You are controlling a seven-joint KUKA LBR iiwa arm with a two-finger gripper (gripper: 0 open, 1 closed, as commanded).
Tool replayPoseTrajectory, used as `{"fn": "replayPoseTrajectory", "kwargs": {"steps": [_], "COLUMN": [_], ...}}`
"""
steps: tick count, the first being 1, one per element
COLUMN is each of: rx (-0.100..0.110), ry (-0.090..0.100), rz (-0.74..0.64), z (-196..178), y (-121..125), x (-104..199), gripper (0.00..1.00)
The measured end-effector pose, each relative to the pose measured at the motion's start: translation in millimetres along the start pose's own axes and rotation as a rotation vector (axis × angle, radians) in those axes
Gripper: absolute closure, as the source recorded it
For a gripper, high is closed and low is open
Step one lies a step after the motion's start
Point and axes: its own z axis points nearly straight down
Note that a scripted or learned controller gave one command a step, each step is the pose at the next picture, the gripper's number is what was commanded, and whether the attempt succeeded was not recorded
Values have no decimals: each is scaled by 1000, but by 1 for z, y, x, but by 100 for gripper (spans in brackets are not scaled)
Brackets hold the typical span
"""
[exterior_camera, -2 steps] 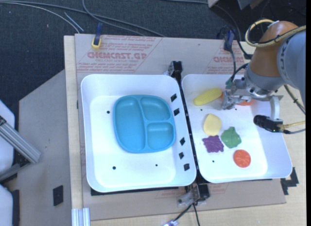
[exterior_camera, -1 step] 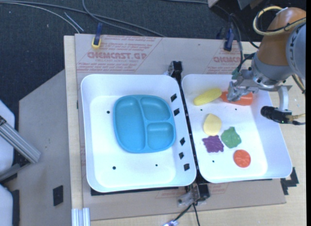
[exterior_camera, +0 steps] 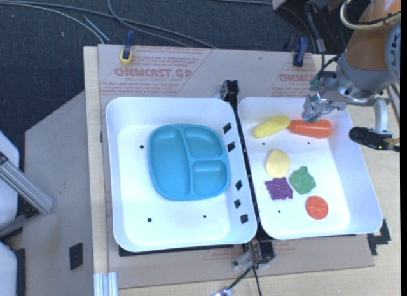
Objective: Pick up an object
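While the claw [exterior_camera: 316, 111] hangs just above the orange carrot [exterior_camera: 310, 128] at the right bin's [exterior_camera: 364, 180] far edge, finger spacing unclear, the approach seems underway, so lowering squarely onto it comes next.

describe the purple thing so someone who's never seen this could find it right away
Look in the right-hand white bin, the one without the blue divided plate. Near its front left lies the purple toy, below the pale yellow piece and left of the green one. It is the bin's one purple item.
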Motion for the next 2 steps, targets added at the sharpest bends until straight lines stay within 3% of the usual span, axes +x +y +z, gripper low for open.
{"fn": "replayPoseTrajectory", "kwargs": {"steps": [1, 2], "rx": [-2, 9], "ry": [0, 3], "rz": [1, -2], "z": [-55, -50], "y": [2, -8], "x": [0, 42], "gripper": [100, 100]}}
